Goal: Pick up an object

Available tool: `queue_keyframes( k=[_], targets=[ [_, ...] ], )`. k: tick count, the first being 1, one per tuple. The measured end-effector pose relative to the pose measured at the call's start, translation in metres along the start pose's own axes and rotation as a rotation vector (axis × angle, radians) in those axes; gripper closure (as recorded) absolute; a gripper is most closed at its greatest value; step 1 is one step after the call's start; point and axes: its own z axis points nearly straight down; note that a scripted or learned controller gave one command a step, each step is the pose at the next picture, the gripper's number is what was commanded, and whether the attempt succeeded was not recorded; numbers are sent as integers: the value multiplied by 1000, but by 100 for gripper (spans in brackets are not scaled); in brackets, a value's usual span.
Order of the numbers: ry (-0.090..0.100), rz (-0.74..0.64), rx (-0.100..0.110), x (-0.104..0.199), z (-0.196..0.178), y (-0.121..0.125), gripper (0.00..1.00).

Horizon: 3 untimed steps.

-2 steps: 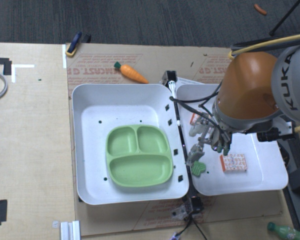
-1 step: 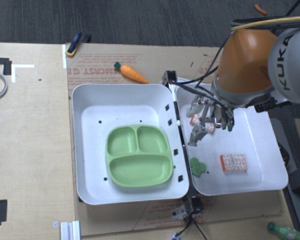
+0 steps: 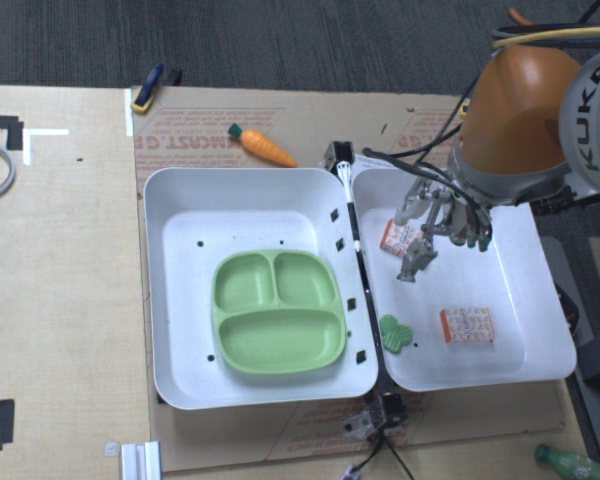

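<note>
My gripper point(image 3: 446, 245) hangs over the upper middle of the right bin point(image 3: 540, 268), open, with nothing between its fingers. A small red-and-white packet point(image 3: 394, 238) lies just left of the nearer finger point(image 3: 417, 258); I cannot tell whether they touch. A second red-and-white packet point(image 3: 467, 325) lies flat toward the bin's front. A small green leafy piece point(image 3: 394, 334) rests at the front left corner of that bin. The arm's orange band point(image 3: 515, 108) covers the bin's back right part.
The left bin point(image 3: 170, 268) holds a green divided plate point(image 3: 278, 311). A toy carrot point(image 3: 262, 145) lies on the cardboard behind the left bin. A blue-and-yellow tool point(image 3: 147, 87) sits at the bench's back edge. A green bottle point(image 3: 570, 460) lies at the front right.
</note>
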Motion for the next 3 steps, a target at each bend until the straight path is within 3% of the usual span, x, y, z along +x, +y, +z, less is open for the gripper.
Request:
queue_keyframes(
  k=[1,2,3],
  targets=[
    [-1,-228,-1,-50,0,17,0],
    [1,-529,-1,-32,0,18,0],
    [2,-747,-1,61,0,-44,0]
  ],
)
